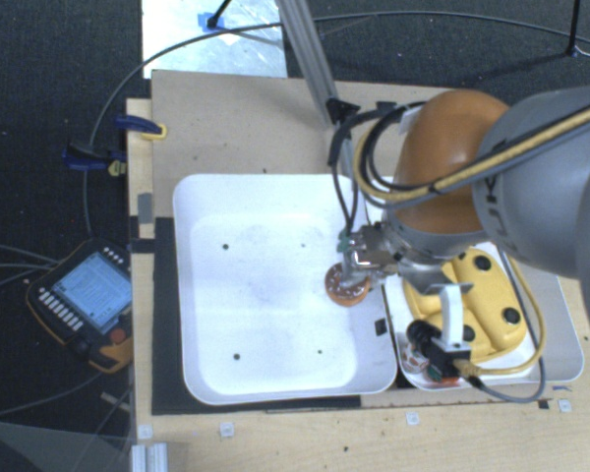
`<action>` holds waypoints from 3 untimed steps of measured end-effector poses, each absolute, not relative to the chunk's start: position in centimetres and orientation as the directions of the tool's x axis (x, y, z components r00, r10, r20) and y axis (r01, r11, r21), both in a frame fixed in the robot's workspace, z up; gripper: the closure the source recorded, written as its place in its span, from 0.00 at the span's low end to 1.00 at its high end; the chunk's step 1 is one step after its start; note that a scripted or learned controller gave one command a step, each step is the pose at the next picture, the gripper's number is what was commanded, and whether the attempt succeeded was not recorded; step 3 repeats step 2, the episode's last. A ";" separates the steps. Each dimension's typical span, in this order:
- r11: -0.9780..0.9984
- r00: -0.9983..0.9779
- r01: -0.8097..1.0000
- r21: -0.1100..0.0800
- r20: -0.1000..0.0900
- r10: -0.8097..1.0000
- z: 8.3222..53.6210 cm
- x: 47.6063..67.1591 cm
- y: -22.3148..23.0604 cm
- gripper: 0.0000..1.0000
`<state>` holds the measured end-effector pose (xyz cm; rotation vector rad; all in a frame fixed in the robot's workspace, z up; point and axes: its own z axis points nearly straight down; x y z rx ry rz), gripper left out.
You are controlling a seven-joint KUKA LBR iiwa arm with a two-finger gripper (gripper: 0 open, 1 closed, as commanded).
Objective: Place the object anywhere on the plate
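camera view | you see the arm reaching over the bins | gripper at left bin's right edge, open-or-closed state unclear | small brown round object just below it, touching | plate unidentifiable

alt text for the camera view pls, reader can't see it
The grey arm's gripper hangs at the right edge of the left white bin, just above a small round brown object. A yellow item lies in the right bin.

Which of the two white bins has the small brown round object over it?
The left bin. The small brown object sits at its right edge, just below the hand. The right bin instead holds a yellow object.
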<state>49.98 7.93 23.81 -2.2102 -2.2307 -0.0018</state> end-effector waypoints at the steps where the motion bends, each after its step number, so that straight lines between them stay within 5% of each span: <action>1: 0.011 -0.011 1.000 0.001 0.002 1.000 23.8 49.8 12.6 1.00; 2: 0.005 -0.005 1.000 0.001 0.001 1.000 23.7 49.8 12.3 0.00; 3: 0.005 -0.005 1.000 0.001 0.001 1.000 23.7 49.8 12.3 0.00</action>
